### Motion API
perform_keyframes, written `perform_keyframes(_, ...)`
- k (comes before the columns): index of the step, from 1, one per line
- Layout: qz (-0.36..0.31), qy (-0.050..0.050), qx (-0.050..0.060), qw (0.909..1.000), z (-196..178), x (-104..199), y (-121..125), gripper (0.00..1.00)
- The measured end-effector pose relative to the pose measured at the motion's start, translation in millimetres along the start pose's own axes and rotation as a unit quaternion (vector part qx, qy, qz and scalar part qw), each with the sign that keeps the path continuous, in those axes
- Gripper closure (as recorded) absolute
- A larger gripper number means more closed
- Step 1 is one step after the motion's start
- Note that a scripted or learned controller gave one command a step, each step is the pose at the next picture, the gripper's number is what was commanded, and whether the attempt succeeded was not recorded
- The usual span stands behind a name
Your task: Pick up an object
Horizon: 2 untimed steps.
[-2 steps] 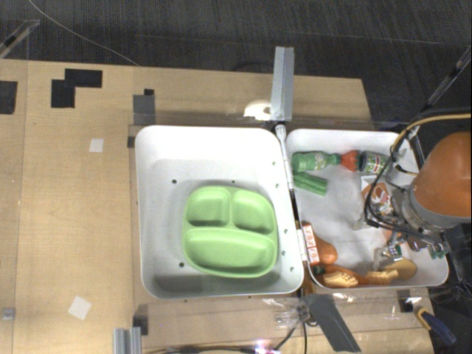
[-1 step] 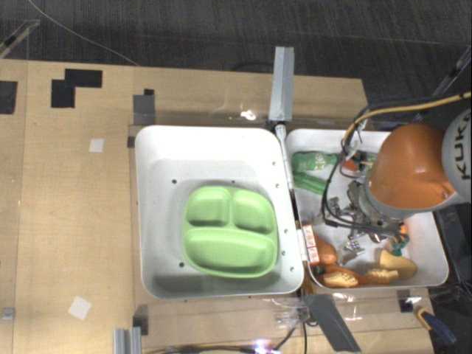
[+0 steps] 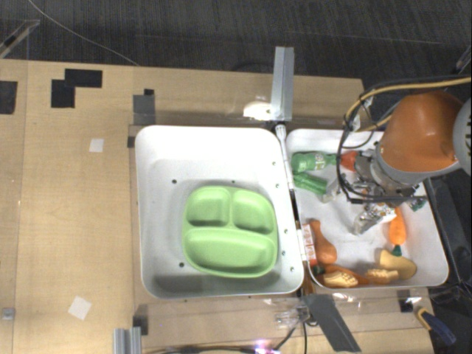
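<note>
The right bin [image 3: 435,271] holds several toy foods: a green bottle-like item [image 3: 310,161], a second green piece [image 3: 311,184], a brown drumstick shape [image 3: 321,245], a tan bread-like piece [image 3: 340,276], a pale yellow piece [image 3: 397,265] and an orange carrot [image 3: 397,229]. My gripper [image 3: 371,216] hangs low over the middle of this bin, under the orange wrist band [image 3: 420,131], just left of the carrot. The wrist hides most of the fingers, and nothing visible sits between them.
The left bin [image 3: 155,161] contains a green divided plate [image 3: 229,230]. A metal post [image 3: 282,83] stands behind the divider between the bins. Cables loop around the wrist. Wooden bench surface extends to the left.
</note>
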<state>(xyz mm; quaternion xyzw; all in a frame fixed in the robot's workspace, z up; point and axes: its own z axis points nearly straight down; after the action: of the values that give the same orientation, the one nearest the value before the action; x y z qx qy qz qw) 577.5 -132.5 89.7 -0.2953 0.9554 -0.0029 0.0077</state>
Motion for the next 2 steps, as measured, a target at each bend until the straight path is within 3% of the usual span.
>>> perform_keyframes(1, 0.03, 0.001, 0.0, 0.9996, -1.7, 67.4, 13.6, 0.0)
perform_keyframes(2, -0.037, -0.002, 0.003, 0.9993, -2.9, 55.5, 54.2, 0.0)
